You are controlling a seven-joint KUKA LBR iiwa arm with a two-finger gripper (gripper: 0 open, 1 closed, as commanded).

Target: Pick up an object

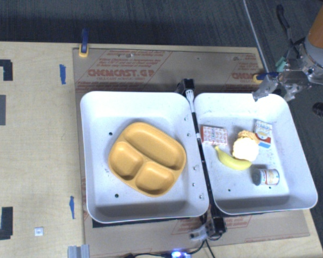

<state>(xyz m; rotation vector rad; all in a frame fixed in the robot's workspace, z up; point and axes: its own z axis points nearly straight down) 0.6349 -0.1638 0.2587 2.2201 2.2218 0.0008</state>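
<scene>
Whether the end effector (269,87) is open or closed I cannot tell; it hangs at the right bin's (300,160) far rim. Below it lie a banana (232,162), carton (263,133) and can (267,177).

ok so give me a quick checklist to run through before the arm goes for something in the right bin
1. Gripper location: above the far right corner of the shallow white right bin, not yet over any item. Not ok.
2. Nothing between its fingers: cannot tell.
3. Targets in reach: yellow banana, cream round pastry, small can lying on its side, red and white flat packet, small white carton all lie in the right bin. Ok.
4. Spacing: pastry rests against the banana; the can lies apart. Ok for the can.
5. Yellow three-compartment tray sits in the white left bin, away from the path. Ok.
</scene>
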